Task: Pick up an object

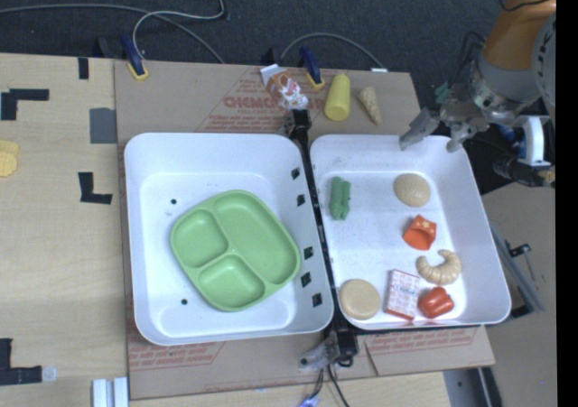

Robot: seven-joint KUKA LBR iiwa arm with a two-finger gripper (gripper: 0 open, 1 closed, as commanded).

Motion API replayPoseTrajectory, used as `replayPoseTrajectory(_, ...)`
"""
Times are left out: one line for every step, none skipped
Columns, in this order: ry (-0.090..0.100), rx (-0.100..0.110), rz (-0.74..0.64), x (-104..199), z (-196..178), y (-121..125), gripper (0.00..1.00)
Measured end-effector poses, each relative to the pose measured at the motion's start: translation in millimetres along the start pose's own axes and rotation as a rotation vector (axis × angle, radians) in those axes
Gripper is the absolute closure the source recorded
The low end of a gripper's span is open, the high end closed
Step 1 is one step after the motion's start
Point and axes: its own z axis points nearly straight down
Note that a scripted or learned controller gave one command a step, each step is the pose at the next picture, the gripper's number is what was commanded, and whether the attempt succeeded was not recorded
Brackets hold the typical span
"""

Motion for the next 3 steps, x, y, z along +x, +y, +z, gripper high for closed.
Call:
replayPoseTrajectory(0.0, 0.002, 0.001, -36.8, 76.5, -99.9, 0.0)
replayPoseTrajectory(-0.001, -0.003, 0.001, -9.7, 136.2, -97.0, 0.0)
replayPoseTrajectory(0.0, -0.006, -0.002, 52.4, 136.4, -32.9, 0.0)
